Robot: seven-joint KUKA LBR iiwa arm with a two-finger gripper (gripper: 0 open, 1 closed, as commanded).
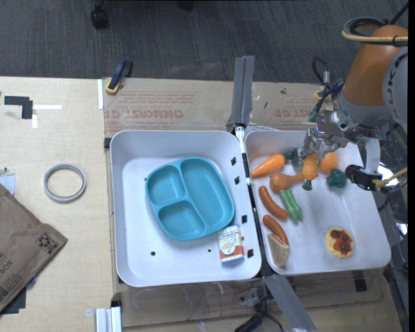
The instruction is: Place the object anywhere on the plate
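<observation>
Cardboard sheet (175, 107) beyond left bin: red printed lettering, upside down from camera, not legible with certainty. Brown cardboard box (23, 249) at near left: black "BOX" readable, square code mark beside it. Small carton (231, 246) in left bin: printing too small to read.

Probably a lab: cardboard-covered bench (175, 104), tape roll (65, 182), office-chair castors (99, 17).

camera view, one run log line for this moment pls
arm: over right bin back | pincer: among toy food by carrot | plate: left bin, bare | carton: beside plate
</observation>
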